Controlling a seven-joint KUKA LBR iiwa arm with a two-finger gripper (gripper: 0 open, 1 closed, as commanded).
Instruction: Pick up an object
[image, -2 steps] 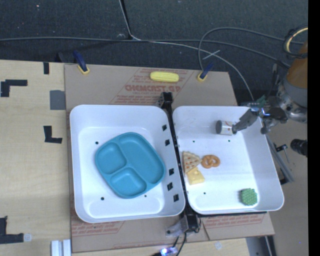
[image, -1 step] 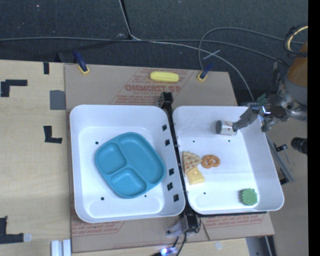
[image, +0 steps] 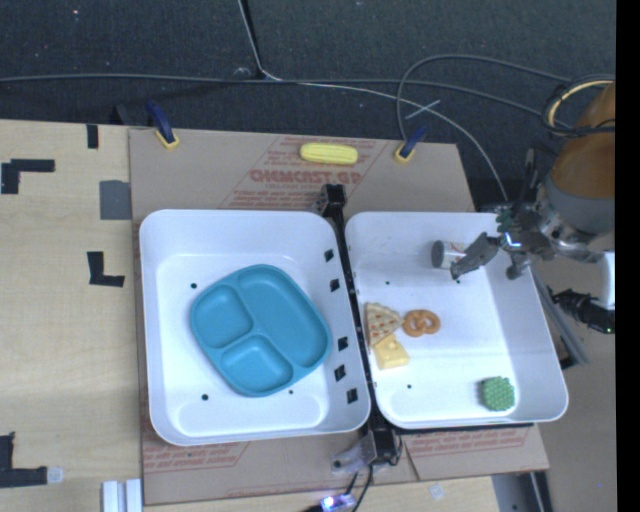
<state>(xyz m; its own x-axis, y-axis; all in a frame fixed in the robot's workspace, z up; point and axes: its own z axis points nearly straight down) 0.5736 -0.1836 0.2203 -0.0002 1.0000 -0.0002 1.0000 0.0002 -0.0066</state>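
The right bin (image: 520, 330) holds a waffle piece (image: 380, 322), a yellow cheese wedge (image: 391, 353), a brown pretzel (image: 421, 322), a green knobbly object (image: 496, 393) in the front right corner, and a small grey cylinder (image: 438, 253) near the back. My gripper (image: 492, 263) hangs over the back right of this bin, just right of the grey cylinder. Its fingers are spread open with nothing between them.
The left bin (image: 165, 300) holds a blue divided plate (image: 259, 329). A yellow banana-like toy (image: 328, 153) lies on the cardboard behind the bins. Black cables run across the dark background at the back.
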